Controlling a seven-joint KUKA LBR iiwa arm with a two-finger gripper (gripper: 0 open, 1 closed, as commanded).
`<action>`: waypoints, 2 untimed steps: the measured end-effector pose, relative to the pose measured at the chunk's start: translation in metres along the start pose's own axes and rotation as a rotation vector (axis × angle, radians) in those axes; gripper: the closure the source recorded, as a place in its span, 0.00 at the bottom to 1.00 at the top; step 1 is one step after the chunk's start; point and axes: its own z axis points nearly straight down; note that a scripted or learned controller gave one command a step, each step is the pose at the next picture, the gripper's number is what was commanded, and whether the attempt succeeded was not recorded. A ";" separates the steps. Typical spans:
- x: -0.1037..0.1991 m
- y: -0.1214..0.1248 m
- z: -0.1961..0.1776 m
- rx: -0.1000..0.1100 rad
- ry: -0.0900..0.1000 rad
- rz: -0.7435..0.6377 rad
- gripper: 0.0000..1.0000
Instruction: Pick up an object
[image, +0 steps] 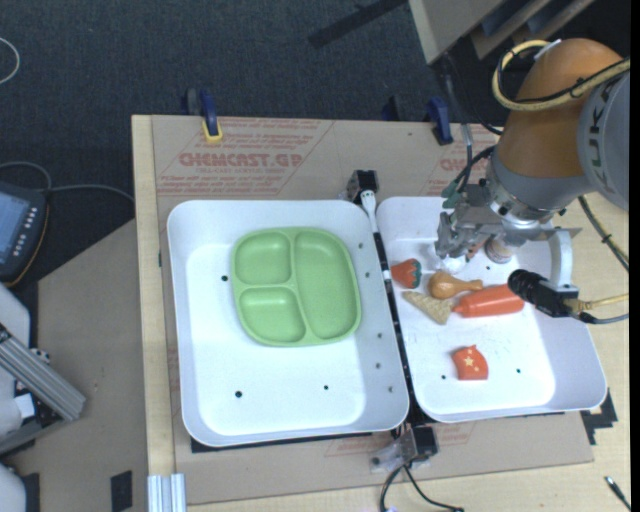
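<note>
My end effector (455, 250) hangs over the right bin (560, 385) near the orange pear toy (452, 287), and I cannot tell its grip.

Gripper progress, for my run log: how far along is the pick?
Done: the gripper is positioned over the right bin. In hand: nothing visibly. Left: grasping and lifting; the orange carrot, tan pear-shaped piece and red chunk lie on the bin floor.

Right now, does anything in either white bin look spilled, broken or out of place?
Nothing looks spilled or broken. The green divided plate sits slightly skewed in the left white bin. In the right white bin, small red and orange toy food pieces lie loosely clustered below the tool, one red piece apart.
</note>
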 end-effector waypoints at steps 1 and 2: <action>-0.001 -0.002 -0.016 -0.009 -0.002 0.000 1.00; 0.006 -0.003 -0.009 -0.004 -0.001 -0.001 1.00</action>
